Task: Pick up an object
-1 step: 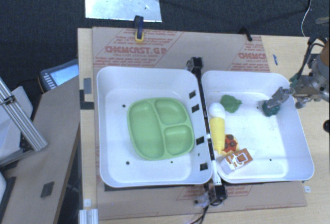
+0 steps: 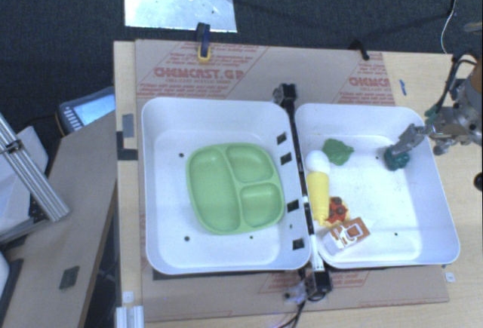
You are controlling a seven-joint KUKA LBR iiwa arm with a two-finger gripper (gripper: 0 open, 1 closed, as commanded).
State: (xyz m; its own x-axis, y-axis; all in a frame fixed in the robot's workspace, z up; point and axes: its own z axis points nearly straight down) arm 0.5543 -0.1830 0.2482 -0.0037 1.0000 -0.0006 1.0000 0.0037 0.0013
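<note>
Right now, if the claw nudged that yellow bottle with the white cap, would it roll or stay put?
The yellow bottle lies on its side and looks rounded, so it would probably roll. The divider wall beside it may block rolling that way. It looks like plastic, likely light and somewhat slippery.

At the right edge of the camera view, the robot arm's wrist is seen as a cluster of pale grey and metallic parts, with dark gaps and shadowed recesses between them. A sliver of orange-brown is seen at the very edge above the wrist, where the arm's coloured band is cut off by the frame. The gripper is formed of a slim, light grey metal finger with a duller, darker tip, and finer details such as screws or markings cannot be made out.
</note>
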